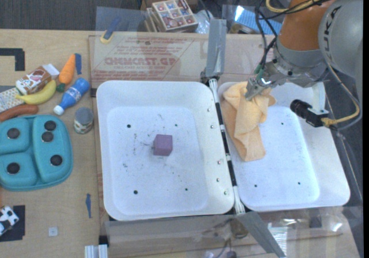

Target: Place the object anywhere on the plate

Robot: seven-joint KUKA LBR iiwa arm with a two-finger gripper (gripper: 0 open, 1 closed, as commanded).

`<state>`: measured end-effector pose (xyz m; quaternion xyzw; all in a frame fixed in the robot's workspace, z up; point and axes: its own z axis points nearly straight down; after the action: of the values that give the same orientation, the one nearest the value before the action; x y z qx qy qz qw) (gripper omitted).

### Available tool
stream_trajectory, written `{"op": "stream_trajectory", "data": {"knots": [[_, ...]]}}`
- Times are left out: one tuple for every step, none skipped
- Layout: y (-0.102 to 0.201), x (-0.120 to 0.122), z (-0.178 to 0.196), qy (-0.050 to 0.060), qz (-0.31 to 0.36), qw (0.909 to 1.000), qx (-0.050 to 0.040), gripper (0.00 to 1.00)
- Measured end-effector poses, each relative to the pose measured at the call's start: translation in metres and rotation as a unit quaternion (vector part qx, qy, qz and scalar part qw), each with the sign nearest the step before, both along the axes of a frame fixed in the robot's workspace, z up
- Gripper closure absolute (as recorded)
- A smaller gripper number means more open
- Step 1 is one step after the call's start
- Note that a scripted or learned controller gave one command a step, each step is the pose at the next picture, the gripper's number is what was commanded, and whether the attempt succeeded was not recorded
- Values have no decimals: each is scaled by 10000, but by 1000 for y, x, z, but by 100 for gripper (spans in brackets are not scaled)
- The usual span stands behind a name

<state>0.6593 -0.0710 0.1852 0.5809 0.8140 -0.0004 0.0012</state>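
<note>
Near the middle of the left bin (184,190), a small purple block (162,145), untouched. By the right bin's (311,182) left wall, a yellow cloth (249,127), top end pinched tight in the gripper (257,88). Not on a plate yet; carrying and putting down left to do.

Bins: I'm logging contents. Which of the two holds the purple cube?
The left bin holds the purple cube; the right bin holds an orange cloth instead.
</note>
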Motion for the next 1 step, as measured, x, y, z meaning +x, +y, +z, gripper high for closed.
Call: {"op": "stream_trajectory", "data": {"knots": [[0, 0, 0, -4, 0, 10000, 1, 0]]}}
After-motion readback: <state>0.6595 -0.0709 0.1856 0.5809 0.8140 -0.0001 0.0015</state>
